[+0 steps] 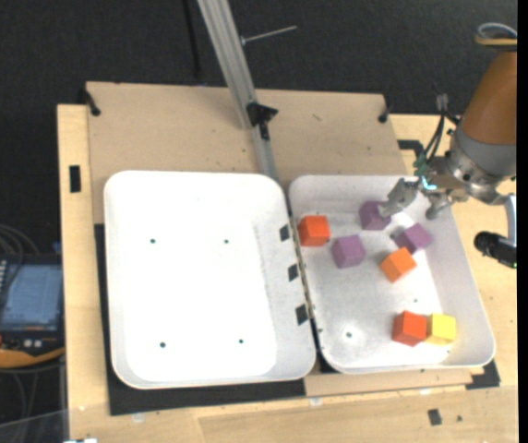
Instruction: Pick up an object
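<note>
gripper (418, 197) spread, holding nothing | over right bin (458, 275) | 3 purple cubes (373, 215) near, orange cube (398, 264) beyond

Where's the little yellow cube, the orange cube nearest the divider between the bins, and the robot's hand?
small yellow cube (443, 328), camera view, top face.
orange cube by the divider (314, 230), camera view, top face.
hand (417, 199), camera view, midway between its fingertips.
</note>
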`<state>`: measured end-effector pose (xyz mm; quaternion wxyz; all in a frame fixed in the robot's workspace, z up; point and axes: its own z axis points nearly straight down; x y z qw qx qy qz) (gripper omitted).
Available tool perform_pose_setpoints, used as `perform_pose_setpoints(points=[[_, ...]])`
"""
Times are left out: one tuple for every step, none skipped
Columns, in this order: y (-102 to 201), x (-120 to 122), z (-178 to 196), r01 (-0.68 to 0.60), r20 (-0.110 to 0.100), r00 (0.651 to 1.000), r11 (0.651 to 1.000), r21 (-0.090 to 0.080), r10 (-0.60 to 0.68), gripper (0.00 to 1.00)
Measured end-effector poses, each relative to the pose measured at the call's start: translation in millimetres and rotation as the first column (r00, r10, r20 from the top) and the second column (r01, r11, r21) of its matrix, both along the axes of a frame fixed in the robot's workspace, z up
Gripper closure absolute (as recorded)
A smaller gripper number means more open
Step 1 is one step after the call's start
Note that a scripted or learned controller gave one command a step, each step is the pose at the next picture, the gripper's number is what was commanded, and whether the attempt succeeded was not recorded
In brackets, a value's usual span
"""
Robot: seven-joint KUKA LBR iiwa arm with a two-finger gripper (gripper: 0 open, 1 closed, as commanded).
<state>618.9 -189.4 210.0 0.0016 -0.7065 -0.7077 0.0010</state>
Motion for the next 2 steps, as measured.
perform_pose_setpoints(points=[[0, 1, 3, -0.002, 0.004, 1.0, 1.0, -0.003, 0.002, 0.0], [6, 3, -42, -0.004, 0.001, 1.0, 1.0, -0.002, 0.004, 0.0]])
